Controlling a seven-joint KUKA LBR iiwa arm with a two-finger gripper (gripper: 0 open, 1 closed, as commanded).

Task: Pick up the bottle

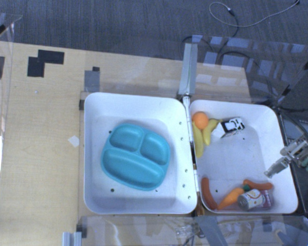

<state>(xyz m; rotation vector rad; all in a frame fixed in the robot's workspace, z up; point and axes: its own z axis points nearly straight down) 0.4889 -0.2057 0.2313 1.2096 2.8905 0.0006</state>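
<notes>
The bottle [255,201] is small, with a white and purple label, and lies on its side in the front right corner of the right bin [256,146]. An orange carrot [229,197] touches its left end and a red-orange piece [259,185] lies just behind it. My gripper [275,162] reaches in over the bin's right edge, behind and slightly right of the bottle and well apart from it. Its two fingers stand spread, open, with nothing between them.
In the right bin lie an orange [199,119], a banana [204,134], a black and white item [232,125] at the back, and a red sausage [207,192] at the front left. The left bin [96,142] holds a blue divided plate [136,156].
</notes>
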